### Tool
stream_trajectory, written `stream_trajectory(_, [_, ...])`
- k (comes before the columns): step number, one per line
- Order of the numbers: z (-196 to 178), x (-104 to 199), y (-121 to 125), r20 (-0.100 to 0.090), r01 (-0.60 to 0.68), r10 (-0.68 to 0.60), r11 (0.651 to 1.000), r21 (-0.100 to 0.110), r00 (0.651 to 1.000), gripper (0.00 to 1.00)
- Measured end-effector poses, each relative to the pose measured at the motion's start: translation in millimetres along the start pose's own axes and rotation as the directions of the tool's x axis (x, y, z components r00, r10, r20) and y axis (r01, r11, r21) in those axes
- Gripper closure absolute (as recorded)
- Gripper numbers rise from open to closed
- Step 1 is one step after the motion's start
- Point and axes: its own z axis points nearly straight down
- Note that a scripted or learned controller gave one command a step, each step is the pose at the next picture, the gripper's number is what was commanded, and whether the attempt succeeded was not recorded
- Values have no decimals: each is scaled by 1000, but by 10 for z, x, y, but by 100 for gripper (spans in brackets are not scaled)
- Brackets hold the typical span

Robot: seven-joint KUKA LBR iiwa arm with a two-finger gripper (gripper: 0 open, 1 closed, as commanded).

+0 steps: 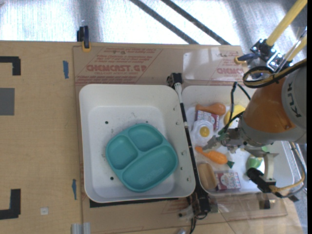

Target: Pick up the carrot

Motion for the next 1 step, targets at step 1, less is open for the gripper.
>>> stream_trajectory(1, [97, -117, -176, 13, -267, 267, 964, 7, 964, 0])
